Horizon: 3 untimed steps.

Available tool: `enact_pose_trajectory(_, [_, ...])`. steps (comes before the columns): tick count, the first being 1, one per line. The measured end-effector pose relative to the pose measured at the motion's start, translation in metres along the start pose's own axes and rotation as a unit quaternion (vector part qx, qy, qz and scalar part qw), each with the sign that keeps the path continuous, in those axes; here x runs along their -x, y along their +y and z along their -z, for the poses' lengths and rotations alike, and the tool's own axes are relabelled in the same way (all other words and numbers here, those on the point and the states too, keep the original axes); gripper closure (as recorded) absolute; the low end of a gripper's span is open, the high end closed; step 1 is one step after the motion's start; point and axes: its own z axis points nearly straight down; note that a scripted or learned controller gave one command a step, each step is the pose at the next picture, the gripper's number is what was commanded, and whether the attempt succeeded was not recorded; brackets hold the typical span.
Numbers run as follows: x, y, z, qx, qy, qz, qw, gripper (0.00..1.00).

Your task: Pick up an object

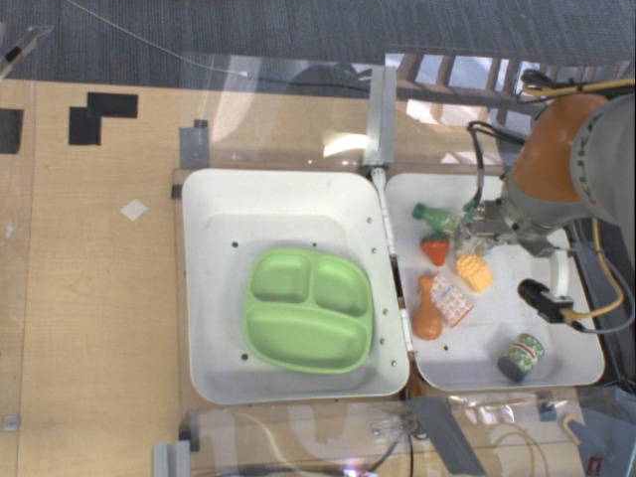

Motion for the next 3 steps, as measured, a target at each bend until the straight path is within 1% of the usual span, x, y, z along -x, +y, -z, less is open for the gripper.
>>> enact_pose_trajectory(1, [-0.061, 0.009, 0.093, -0.009, 0.0, 0.002, 1.0, 1.0])
enact_pose_trajectory(2, [-0.11, -0.051, 0.081, -0.011, 0.0, 0.001, 0.9999, 1.0])
enact_pose_trajectory(3, [-0.043, -0.034, 0.039, -0.011, -0.001, -0.001, 0.9999, 1.0])
